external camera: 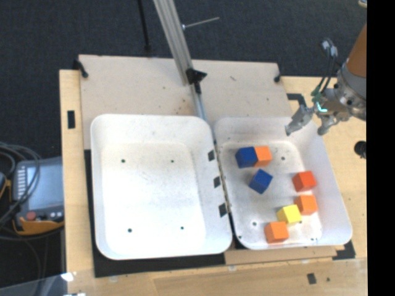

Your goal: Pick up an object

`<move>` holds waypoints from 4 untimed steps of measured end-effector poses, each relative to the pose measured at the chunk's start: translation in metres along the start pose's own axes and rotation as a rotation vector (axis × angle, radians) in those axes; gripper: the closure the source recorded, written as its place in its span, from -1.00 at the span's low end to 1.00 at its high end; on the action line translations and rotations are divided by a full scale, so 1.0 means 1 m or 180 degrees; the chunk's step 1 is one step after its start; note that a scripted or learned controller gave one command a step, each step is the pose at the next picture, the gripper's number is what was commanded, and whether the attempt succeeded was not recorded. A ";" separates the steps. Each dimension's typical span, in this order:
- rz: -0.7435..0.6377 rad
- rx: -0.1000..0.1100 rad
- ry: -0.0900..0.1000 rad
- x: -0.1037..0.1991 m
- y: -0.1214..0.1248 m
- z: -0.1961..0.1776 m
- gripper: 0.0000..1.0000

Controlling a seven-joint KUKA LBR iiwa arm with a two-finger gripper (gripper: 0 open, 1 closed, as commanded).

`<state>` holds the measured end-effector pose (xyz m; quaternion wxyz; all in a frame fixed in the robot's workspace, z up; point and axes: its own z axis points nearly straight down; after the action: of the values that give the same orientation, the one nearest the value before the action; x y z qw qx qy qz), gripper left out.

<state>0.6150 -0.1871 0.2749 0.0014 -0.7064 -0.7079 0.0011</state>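
The right bin (247, 134) holds several small cubes. A blue cube (245, 157) touches an orange cube (263, 155) near the bin's middle, and a second blue cube (260, 181) lies just below them. Further right are an orange cube (303, 180) and another orange cube (307, 203). A yellow cube (289, 214) and an orange cube (276, 231) sit near the front rim. My gripper (310, 124) hangs over the bin's far right corner, open, with nothing between its fingers, well apart from every cube.
The left bin (154, 184) lies beside the right one. A slanted aluminium post (176, 39) rises from the back of the bench between the bins. A control pendant (38, 193) with cables sits off the bench at the left.
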 end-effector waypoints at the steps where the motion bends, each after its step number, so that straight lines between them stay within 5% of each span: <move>1: -0.0005 -0.0013 -0.0008 0.000 0.001 -0.003 -1.00; 4: 0.0011 0.0000 -0.0006 -0.014 -0.015 0.157 -1.00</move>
<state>0.5992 -0.2015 0.1182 0.0007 -0.7076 -0.7066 0.0017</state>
